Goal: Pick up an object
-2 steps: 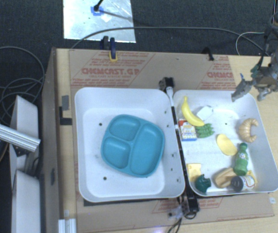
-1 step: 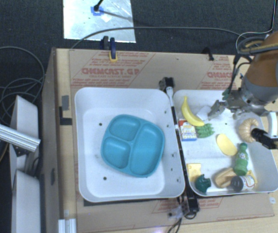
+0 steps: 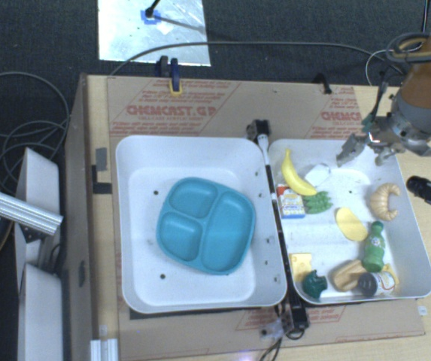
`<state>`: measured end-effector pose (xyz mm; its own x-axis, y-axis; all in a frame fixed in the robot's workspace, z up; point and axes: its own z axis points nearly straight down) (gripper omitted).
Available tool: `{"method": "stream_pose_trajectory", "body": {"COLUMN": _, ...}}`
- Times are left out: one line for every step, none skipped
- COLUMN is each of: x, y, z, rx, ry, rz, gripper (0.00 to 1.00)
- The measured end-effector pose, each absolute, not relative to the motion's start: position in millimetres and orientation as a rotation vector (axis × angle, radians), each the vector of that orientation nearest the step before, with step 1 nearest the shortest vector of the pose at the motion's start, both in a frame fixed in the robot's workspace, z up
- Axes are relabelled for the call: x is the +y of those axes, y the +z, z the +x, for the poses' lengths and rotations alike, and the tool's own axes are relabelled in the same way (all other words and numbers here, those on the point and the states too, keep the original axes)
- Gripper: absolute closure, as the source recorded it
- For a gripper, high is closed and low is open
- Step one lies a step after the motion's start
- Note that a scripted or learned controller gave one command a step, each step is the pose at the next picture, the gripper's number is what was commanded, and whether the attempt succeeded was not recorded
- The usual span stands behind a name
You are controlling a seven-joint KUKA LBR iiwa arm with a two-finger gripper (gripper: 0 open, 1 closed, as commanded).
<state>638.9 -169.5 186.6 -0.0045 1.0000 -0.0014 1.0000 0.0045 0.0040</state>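
The right bin (image 3: 418, 265) holds several toy foods: a yellow banana (image 3: 295, 177), a green broccoli piece (image 3: 317, 201), a croissant (image 3: 384, 199), a yellow lemon-like piece (image 3: 350, 223), a green bottle (image 3: 374, 247), a tan bread piece (image 3: 345, 275) and a dark teal piece (image 3: 314, 284). My gripper (image 3: 367, 150) hovers over the bin's far right corner, above and right of the banana. Its two fingers are spread apart with nothing between them.
The left bin (image 3: 140, 171) holds a blue divided plate (image 3: 204, 225). A small red and white box (image 3: 291, 201) and a yellow cheese slice (image 3: 301, 265) lie near the divider. Cables run across the back of the bench and floor at left.
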Motion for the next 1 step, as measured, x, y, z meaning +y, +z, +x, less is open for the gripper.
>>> {"method": "stream_pose_trajectory", "body": {"x": -117.9, "y": 185.1, "z": 619.8, "rx": 2.225, "ry": 0.003, "rz": 2.215, "gripper": 0.00}}
